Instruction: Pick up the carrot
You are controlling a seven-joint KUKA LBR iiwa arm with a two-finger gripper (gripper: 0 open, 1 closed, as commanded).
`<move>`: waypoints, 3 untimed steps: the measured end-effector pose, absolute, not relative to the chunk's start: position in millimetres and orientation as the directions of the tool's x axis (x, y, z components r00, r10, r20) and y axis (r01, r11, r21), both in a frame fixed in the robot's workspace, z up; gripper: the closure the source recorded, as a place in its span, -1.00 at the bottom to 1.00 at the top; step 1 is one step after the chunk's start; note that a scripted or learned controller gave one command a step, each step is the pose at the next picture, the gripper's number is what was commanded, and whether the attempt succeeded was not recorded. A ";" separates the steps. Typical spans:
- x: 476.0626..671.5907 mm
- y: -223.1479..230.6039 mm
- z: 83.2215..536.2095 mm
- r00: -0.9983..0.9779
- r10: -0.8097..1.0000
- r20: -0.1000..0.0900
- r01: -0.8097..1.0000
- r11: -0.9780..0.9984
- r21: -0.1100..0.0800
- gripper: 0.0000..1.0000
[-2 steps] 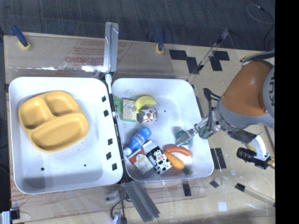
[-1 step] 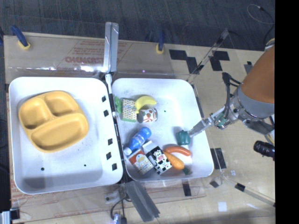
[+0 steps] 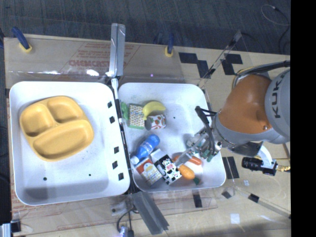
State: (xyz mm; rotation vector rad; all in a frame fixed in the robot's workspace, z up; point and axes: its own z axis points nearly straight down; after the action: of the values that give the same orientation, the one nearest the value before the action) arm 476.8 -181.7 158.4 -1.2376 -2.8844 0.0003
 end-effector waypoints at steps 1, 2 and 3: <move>477.1 -209.6 180.3 -0.506 0.862 0.000 0.862 0.506 -0.001 -1.00; 482.5 -195.3 113.9 -0.723 0.690 -0.016 0.690 0.723 0.008 -1.00; 482.6 -196.3 123.8 -0.725 0.688 -0.017 0.688 0.725 0.006 1.00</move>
State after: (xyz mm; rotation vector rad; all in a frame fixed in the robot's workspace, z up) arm 482.6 -196.3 123.8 -1.1709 -2.9345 0.0002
